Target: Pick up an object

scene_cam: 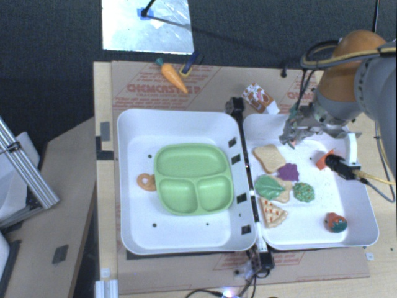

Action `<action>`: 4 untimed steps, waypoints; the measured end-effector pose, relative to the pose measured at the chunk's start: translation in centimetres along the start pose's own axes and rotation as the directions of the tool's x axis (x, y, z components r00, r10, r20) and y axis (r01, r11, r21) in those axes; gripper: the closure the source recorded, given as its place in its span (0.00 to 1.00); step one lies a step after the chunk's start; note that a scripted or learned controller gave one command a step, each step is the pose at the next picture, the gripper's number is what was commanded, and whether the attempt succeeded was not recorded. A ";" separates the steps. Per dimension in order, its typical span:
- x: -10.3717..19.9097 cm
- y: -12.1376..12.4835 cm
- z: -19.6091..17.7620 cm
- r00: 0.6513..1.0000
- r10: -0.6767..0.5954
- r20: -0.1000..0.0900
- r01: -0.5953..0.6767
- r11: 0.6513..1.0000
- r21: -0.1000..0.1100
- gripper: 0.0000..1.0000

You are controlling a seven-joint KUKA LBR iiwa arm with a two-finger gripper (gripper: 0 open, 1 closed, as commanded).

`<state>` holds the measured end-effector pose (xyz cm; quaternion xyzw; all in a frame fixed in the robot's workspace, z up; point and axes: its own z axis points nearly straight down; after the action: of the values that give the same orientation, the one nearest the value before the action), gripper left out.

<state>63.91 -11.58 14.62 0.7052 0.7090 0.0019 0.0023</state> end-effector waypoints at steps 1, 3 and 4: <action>0.8 0.8 -5.9 1.000 -0.001 0.000 0.001 1.000 -0.003 1.00; 4.7 -1.7 -7.2 1.000 -0.003 -0.002 0.003 1.000 0.007 1.00; 8.3 -4.9 -6.4 1.000 -0.002 -0.002 0.002 1.000 0.007 1.00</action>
<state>58.92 -3.27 21.01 0.7044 0.7098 0.0001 -0.0010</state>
